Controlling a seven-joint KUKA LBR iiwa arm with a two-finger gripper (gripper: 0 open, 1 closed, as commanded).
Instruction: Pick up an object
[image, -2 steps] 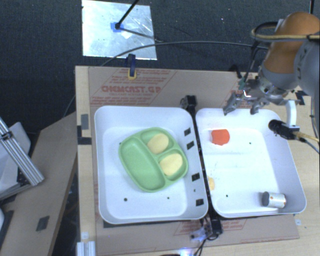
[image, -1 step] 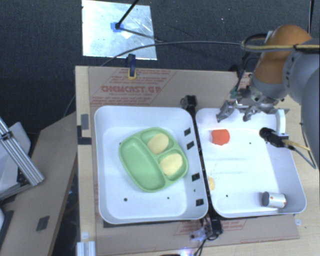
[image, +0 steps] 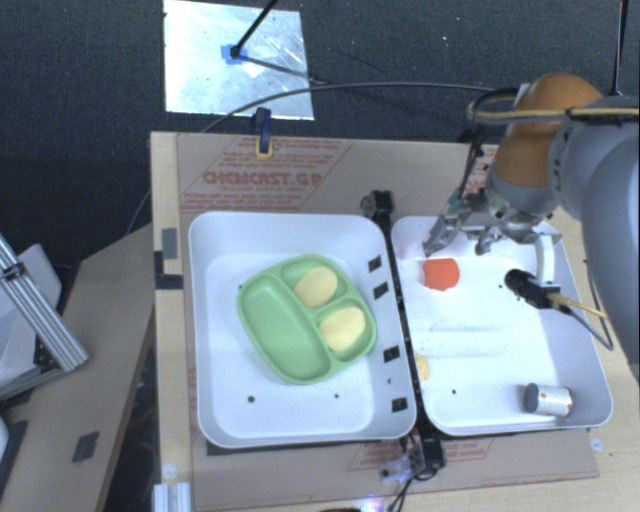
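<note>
The gripper (image: 461, 238) hangs over the far part of the right bin (image: 500, 340), its 2 fingers (image: 437, 240) spread apart and released, with nothing between them. Just on the near side of the fingers, closer to the left-hand one, an orange-red object (image: 441, 273) lies on the bin floor; it is close to the fingertips, but whether they touch it cannot be told. Well nearer the camera than the fingers, against the bin's left wall, sits a small yellow piece (image: 423, 368), too small to make out further. Far from the fingers, in the near right corner of the same bin, a short silver-grey cylinder (image: 547, 399) lies on its side. To the left of the fingers, across the divider between the 2 bins, the left bin (image: 220, 260) holds a green divided plate (image: 285, 340) set at a slant. Of its 3 compartments, the 2 smaller ones on the side towards the fingers each carry 1 pale yellow lump (image: 318, 287), the other lump (image: 343, 327) lying nearer the camera; the long compartment is on the side away from the fingers.
</note>
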